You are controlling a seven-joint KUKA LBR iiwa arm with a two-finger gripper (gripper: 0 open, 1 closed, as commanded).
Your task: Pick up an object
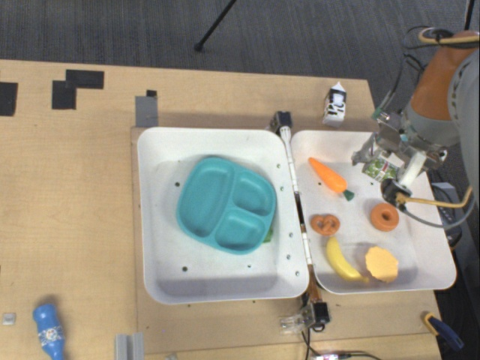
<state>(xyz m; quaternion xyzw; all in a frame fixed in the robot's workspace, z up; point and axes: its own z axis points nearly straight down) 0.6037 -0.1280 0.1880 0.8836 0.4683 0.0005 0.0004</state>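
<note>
A: Camera view. Right bin [442, 276] holds a toy carrot [330, 176], a brown ridged slice [325, 224], an orange ring [385, 217], a banana [341, 260] and a yellow chunk [382, 264]. Left bin [154, 223] holds a teal divided plate [227, 203], tilted, with something green just peeking from under its lower right edge.

B: Tool position?

A: The tool [390, 165] hangs over the right bin's upper right corner, apart from every item. Orange ring sits near it, below; carrot lies to its left.

B: Best way to do the pick?

A: My judgement: go for the ring or the carrot, both free of neighbours. Centre over the item, close across the carrot's narrow width, avoid the bin wall.

B: Tool state?

A: Cannot tell; the view is too cluttered there. Nothing visibly gripped.
</note>
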